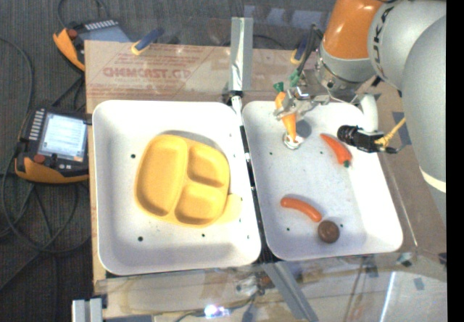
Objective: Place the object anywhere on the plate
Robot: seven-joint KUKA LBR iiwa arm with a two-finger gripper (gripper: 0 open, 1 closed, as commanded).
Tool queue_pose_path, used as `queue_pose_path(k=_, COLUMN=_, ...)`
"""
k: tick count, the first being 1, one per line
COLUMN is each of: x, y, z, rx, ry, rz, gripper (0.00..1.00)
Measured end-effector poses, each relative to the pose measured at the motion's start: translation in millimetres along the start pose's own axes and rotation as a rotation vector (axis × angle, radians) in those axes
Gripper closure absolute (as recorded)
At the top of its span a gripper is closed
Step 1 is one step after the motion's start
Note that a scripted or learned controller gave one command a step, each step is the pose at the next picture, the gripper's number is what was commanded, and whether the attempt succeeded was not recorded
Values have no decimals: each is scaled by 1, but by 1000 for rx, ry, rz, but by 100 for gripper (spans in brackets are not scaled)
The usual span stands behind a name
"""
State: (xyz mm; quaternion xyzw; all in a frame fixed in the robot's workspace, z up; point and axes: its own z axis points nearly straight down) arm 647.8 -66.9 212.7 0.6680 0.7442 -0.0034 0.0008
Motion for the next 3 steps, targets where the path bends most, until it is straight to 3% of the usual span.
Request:
queue_pose_path(k=1, x=88, y=-32, z=30, rx=1, ry=6, rz=8, gripper=100)
queue_pose_path(k=2, x=188, y=-22, z=97, rx=-6, ry=3, rz=29, gripper=100)
queue_pose_path(k=3, x=187, y=-22, z=97, rx=-5, ry=3, rz=32, gripper=0)
